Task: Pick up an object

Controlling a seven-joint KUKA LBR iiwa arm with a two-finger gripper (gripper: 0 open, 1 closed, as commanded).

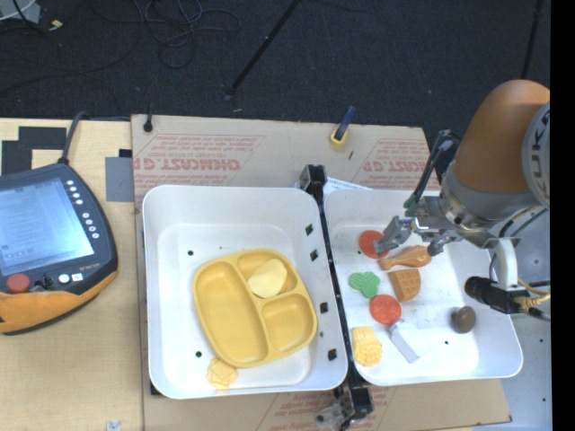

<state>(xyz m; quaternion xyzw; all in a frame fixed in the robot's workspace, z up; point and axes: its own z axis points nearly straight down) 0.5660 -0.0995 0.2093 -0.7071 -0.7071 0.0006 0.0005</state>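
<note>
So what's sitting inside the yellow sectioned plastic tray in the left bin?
One pale yellow rounded piece lies in the yellow sectioned tray's upper right compartment. The other compartments show bare plastic. Anything under the piece is covered.

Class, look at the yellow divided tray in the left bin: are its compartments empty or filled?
Mostly empty. The yellow tray holds one pale yellow piece in its upper right compartment; the other two compartments show bare plastic.

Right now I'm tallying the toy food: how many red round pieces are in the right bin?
2. One red round piece lies near the bin's left wall, beside the pincer; the other sits lower, below the green piece. The arm may hide more.
</note>
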